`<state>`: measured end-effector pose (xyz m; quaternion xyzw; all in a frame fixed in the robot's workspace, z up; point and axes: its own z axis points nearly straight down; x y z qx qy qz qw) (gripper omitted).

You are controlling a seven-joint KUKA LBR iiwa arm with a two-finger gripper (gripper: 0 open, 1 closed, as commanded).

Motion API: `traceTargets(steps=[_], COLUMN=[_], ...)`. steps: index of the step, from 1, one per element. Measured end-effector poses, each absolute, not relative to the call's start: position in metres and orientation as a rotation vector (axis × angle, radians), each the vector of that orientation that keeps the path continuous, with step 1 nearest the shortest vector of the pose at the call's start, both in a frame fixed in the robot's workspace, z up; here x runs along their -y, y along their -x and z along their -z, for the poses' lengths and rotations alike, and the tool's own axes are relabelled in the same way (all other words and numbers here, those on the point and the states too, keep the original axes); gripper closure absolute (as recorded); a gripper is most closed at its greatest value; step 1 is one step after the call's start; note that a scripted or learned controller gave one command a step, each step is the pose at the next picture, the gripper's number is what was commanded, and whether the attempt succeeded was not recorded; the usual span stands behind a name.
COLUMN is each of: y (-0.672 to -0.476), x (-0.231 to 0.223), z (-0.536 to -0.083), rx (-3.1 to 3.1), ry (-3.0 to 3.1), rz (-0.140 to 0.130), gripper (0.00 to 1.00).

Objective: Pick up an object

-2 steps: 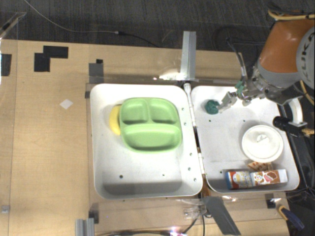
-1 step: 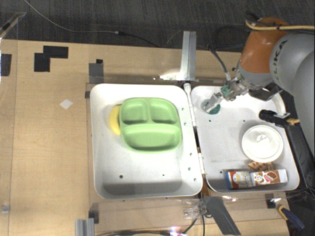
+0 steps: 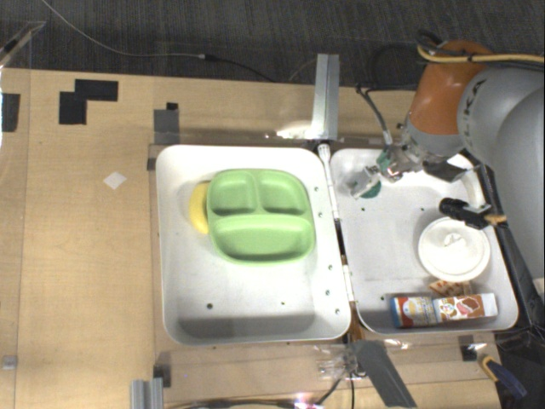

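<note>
Robotics lab, bench (image 3: 77,228), white bins (image 3: 170,254)

Grey arm (image 3: 502,100) bent low, pincer (image 3: 375,180) down-left

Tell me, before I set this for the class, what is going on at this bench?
A grey robot arm reaches in over the right bin, its claw low near that bin's far left corner. A white round container and a boxed tube lie untouched nearer the front. In the left bin a green divided plate sits partly over a yellow object. Nothing has visibly been lifted.
</note>
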<state>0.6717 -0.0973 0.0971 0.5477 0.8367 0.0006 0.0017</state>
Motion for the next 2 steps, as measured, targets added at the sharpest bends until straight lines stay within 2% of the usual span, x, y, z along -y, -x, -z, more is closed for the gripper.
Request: traceTargets(steps=[1, 2], y=[-0.674, -0.638], x=[0.099, -0.006], z=[-0.106, -0.243], rx=[-2.615, -2.607], ry=[-1.706, -1.741], rz=[-0.007, -0.009], gripper=[1.0, 1.0])
